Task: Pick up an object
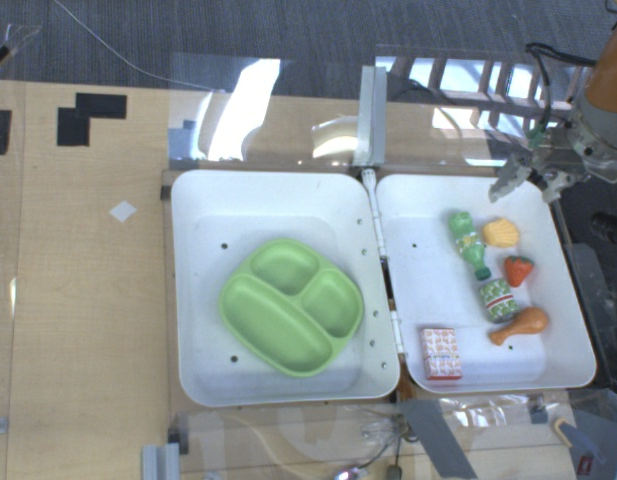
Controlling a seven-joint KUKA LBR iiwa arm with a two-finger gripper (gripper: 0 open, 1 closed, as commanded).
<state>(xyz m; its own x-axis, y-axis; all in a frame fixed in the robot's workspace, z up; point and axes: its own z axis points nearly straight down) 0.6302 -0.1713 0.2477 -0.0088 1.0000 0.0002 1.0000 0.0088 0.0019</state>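
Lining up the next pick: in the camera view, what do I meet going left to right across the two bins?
Green divided plate in the left bin → patterned box → green bottle → small can → strawberry. These last four lie in the right bin.

A: Any txt, brand or nos. you can read?
B: Nope. Small box [441, 353] in the right bin [418, 268] has a red-and-white print, too blurry to read. Can [497, 299] just above-right of that box has a label, illegible too.
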